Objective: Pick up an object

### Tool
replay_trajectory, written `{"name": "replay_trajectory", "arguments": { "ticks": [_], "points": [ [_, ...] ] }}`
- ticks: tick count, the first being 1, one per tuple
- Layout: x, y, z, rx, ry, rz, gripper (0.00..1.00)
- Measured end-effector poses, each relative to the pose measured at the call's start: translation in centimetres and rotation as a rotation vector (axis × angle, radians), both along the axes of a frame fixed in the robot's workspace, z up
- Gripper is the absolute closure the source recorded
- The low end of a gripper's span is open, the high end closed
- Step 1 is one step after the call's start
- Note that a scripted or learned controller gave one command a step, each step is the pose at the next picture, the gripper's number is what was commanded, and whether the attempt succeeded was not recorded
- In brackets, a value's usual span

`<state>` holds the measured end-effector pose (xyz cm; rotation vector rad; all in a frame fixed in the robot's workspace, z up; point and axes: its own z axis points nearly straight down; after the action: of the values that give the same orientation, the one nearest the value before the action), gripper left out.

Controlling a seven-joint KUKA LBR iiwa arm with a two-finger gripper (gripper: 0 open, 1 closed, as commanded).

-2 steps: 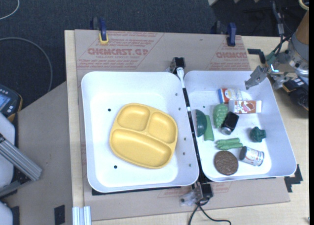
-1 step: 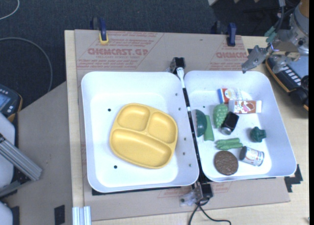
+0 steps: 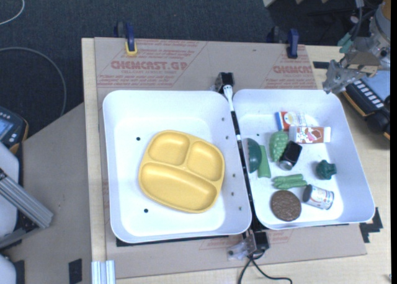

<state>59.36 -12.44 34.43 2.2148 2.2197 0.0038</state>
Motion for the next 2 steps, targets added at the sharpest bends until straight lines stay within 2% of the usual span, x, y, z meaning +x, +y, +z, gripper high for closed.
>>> {"name": "replay_trajectory", "arguments": {
  "ticks": [1,2],
  "points": [
    [-3.3,6.7,-8.3,0.006,0.016,0.003,1.0],
    [-1.3,15.4,-16.5,0.006,0.015,0.007,1.0]
  ]
}}
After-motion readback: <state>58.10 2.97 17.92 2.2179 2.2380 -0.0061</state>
